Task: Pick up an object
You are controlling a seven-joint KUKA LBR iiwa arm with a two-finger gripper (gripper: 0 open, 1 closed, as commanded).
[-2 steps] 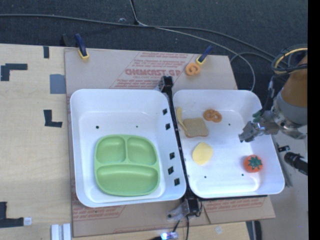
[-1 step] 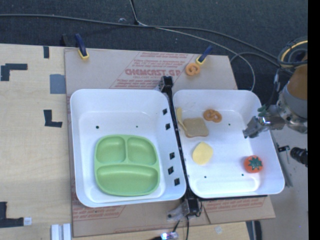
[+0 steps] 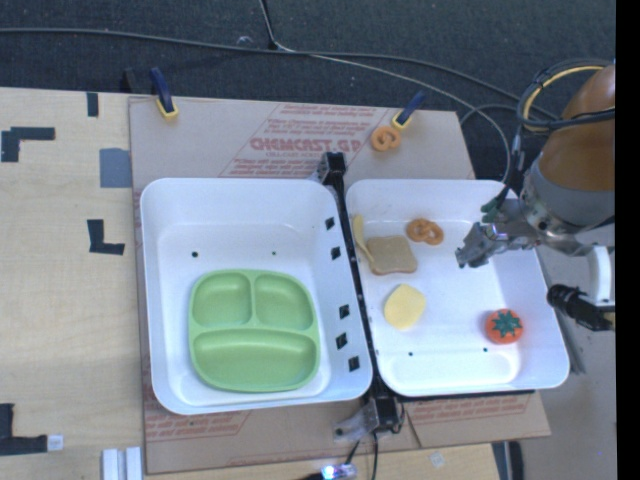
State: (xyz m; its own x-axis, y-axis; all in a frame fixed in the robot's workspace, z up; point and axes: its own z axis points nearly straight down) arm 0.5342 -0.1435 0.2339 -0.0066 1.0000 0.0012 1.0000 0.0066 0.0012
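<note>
**Hovering over the right bin**

Reaching in from the right of the frame, the gripper point(image 3: 474, 253) hangs above the right bin point(image 3: 540, 373) — nothing sits between its fingers. That bin holds a toast slice point(image 3: 391, 255), a pretzel point(image 3: 425, 232), a yellow piece point(image 3: 404, 307) and, lower right, a tomato point(image 3: 504, 326). The left bin point(image 3: 165, 218) carries a green divided plate point(image 3: 254, 330).
</note>
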